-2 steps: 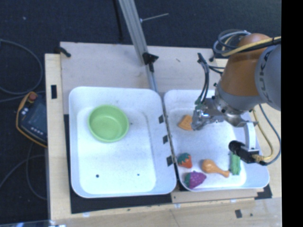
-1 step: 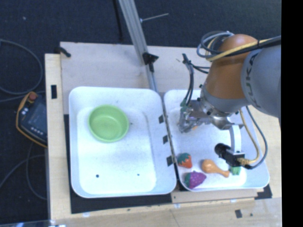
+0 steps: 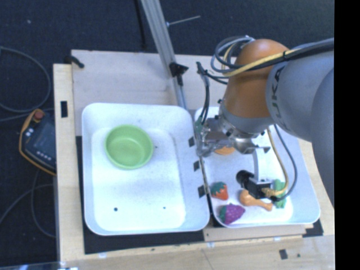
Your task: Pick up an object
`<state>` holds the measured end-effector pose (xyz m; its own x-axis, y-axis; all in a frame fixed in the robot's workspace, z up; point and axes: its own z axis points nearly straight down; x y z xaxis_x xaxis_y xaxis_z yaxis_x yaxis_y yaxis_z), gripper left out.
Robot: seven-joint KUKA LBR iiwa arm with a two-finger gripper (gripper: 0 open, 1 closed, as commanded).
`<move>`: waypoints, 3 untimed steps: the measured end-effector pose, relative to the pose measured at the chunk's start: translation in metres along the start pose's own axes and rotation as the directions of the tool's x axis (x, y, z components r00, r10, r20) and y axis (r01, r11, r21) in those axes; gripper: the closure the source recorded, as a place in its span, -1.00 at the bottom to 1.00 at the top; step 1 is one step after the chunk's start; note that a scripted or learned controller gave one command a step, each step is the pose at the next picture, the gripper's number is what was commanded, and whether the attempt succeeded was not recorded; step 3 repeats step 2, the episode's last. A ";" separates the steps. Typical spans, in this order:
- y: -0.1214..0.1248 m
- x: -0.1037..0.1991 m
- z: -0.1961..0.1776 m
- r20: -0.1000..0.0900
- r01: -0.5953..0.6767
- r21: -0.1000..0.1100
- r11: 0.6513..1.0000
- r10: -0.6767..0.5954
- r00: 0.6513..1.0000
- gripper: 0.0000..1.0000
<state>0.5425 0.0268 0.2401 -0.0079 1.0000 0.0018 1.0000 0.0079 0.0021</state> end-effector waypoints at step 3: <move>-0.003 0.050 0.010 0.001 -0.005 0.003 1.000 0.005 1.000 -1.00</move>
